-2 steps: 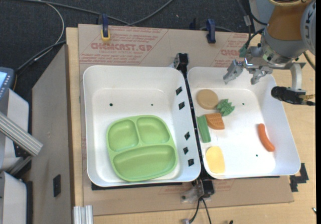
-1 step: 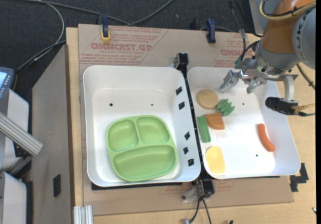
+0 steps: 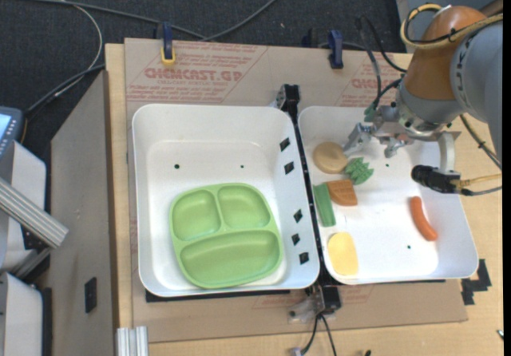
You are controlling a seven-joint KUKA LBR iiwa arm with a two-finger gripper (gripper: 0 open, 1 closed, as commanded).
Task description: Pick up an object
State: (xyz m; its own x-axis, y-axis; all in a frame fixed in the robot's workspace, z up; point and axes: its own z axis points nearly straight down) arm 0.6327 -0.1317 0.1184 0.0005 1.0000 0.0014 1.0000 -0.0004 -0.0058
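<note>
We see the tool (image 3: 375, 137) hanging low over the right bin (image 3: 447, 263), near its twelve o'clock wall, with the grey arm (image 3: 467, 59) and its orange band coming in from three o'clock. Its fingers look spread fairly wide with nothing between them, so we judge it to be poised for a descent, not carrying anything.

The likely candidates sit bunched at the bin's nine o'clock side: a tan round piece (image 3: 329, 157), a small green leafy piece (image 3: 358, 171) just beside it, an orange-brown block (image 3: 343, 192), a long green piece (image 3: 323, 204) against the dividing wall, and a yellow piece (image 3: 342, 253) toward six o'clock. A red-orange sausage shape (image 3: 423, 219) lies apart at four o'clock. We suppose the tool hovers where it does because the leafy piece and tan piece lie just under it.

The left bin (image 3: 152, 187) carries a green divided tray (image 3: 226, 233), well apart from the action.

The fingertips are small and partly merged with the wrist hardware and cables, so their exact gap is hard to read, and a black part (image 3: 435, 178) by the wrist is unclear to us
</note>
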